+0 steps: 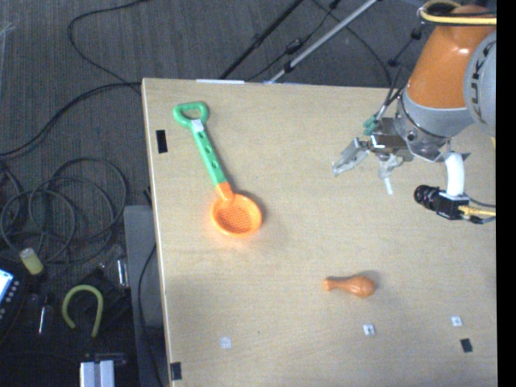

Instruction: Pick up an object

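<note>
A toy strainer spoon (219,185) with a green handle and a round orange bowl lies on the tan bench top (306,240) at the left, its handle pointing to the far edge. A small orange drumstick-shaped toy (352,285) lies nearer the front, right of centre. My gripper (367,172) hangs above the bench at the upper right, under the orange band (447,63) of the arm. It is open, with nothing between its fingers (346,163). It is well apart from both toys: the drumstick is below it in the view and the spoon is far to its left.
A black cylindrical part (435,198) with a yellow cable juts from the wrist at the right. Small markers (368,329) dot the bench front. Cables (64,192) and gear lie on the dark floor left of the bench edge (153,216).
</note>
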`<state>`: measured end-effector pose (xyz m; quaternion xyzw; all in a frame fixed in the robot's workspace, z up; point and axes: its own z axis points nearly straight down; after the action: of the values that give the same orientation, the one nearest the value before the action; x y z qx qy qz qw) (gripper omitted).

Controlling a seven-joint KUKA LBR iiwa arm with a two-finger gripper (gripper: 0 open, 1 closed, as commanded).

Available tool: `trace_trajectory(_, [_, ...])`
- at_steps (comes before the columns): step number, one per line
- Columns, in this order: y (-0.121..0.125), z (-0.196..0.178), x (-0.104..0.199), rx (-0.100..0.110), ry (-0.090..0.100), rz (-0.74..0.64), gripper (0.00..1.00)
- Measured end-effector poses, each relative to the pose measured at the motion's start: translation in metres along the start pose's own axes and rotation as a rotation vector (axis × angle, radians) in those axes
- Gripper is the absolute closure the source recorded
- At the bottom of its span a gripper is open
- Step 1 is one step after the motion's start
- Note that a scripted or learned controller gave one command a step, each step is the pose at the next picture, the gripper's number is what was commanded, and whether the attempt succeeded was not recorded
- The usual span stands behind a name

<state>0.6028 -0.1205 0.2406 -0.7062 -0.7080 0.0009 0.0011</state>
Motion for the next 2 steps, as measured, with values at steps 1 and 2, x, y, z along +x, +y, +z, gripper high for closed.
trace_trajectory(1, [0.036,-0.058,-0.092,-0.003,-0.004,-0.033,0.00])
trace_trajectory(2, [-0.034,-0.160,-0.103,-0.002,-0.003,-0.080,0.00])
